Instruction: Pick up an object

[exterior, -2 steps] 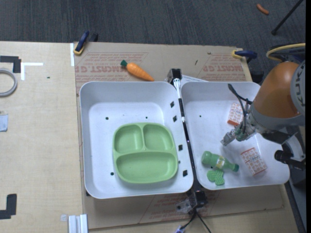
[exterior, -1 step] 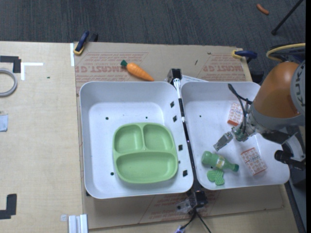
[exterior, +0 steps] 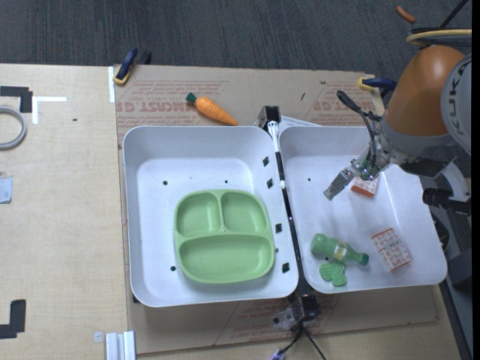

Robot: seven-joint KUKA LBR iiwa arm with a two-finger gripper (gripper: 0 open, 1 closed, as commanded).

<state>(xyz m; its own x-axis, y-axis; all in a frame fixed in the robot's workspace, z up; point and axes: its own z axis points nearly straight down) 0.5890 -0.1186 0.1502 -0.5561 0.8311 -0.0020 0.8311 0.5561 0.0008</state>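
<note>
Scanning from the left: green divided plate (exterior: 223,236) sits flat in the left bin (exterior: 150,201), carrot (exterior: 211,109) stranded on the desk (exterior: 60,223) behind it. Right bin (exterior: 420,272) now: green bottle (exterior: 337,250) near the front, patterned packet (exterior: 391,248) beside it. My gripper (exterior: 352,177) hovers just beside a small orange-and-white packet (exterior: 364,188), likely my target; grip I can't tell.

Your bench (exterior: 60,238) is pale wood, with a cardboard sheet (exterior: 247,88) laid over it. On that sheet you have two white bins, the left bin (exterior: 142,223) and right bin (exterior: 420,268), touching side by side. A toy carrot (exterior: 212,109) lies on the cardboard behind the left bin.
</note>
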